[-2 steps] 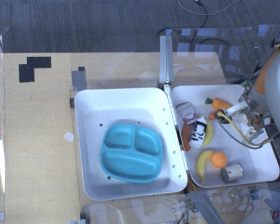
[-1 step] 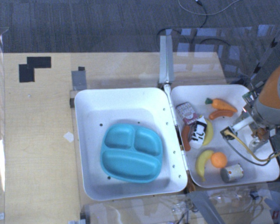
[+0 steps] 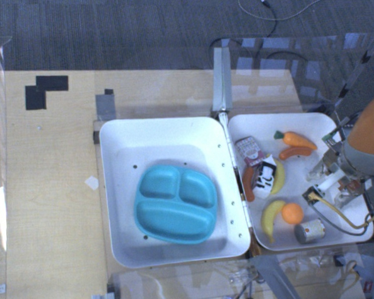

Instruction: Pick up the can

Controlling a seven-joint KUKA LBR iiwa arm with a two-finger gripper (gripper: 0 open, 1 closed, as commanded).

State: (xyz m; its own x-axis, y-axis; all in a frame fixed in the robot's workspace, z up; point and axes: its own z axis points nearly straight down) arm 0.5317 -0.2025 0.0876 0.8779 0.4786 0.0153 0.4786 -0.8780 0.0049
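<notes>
The can is a small silver cylinder lying on its side near the front edge of the right bin. My gripper hovers over the right side of that bin, behind the can and slightly to its right, and apart from it. The arm's orange band shows above the wrist at the right edge. A black cable loops from the gripper down past the can's right side. Nothing is seen held by the gripper.
In the right bin an orange and a banana lie just left of the can. Further back are a carrot, a sausage, a black-and-white pack and a small packet. A blue divided tray lies in the left bin.
</notes>
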